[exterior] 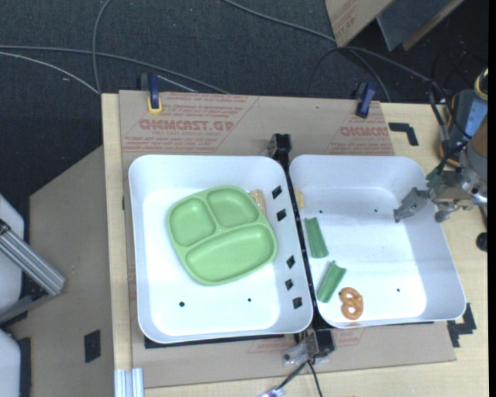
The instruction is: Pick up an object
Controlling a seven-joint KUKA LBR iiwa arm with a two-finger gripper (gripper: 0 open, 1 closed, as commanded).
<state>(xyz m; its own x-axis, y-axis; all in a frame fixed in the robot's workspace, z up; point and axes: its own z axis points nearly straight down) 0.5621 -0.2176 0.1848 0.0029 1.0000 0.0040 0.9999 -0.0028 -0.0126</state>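
Three small things lie loose in the right bin (434,256), along its left and near edges: two green sticks (315,236) (331,280) and a pretzel (351,302), each apart and flat, so open to a grasp from above. The green divided plate (222,234) fills the left bin (147,233). The hand (422,203) hangs over the right bin's far right corner, fingers apart, holding nothing, with the arm entering across the desk's right edge.

Two blue clamps (155,91) held a printed cardboard sheet (232,116) to the table (70,233) (its far edge), grey cables (101,46) trailed across dark floor (46,116) behind, and a cardboard box (353,15) sat top right.
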